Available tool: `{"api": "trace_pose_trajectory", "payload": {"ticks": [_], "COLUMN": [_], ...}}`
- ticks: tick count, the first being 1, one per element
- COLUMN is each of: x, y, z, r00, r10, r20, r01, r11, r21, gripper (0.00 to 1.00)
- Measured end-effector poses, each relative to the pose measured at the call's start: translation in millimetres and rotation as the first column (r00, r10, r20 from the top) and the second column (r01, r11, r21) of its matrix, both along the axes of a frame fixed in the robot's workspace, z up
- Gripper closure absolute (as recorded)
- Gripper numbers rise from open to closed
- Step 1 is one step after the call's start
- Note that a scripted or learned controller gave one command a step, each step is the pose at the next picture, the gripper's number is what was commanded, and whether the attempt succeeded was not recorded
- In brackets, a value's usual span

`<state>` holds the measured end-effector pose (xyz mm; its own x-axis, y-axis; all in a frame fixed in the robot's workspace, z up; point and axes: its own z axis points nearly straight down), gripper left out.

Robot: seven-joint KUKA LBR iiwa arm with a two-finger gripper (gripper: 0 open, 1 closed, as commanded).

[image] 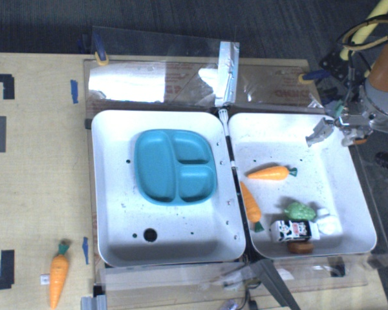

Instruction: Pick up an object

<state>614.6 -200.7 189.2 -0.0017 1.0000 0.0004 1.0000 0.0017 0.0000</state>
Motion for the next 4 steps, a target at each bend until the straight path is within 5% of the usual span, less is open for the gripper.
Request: {"api": "trace_pose_trajectory", "payload": {"ticks": [1, 3, 4], "x": [-19.2, -36.8, -94.2], "y": [-9.8, 102.6, 98.0], "z": [-27.5, -102.1, -101.5], "r00": [0.998, 1.0, 0.962], "r10": [0.064, -0.003, 0.274], "r20": [-0.002, 0.005, 0.005], "r01": [-0.064, 0.003, -0.274], "r11": [0.998, 1.0, 0.962], "r21": [0.0, 0.0, -0.003], "gripper": [0.0, 0.0, 0.0]}}
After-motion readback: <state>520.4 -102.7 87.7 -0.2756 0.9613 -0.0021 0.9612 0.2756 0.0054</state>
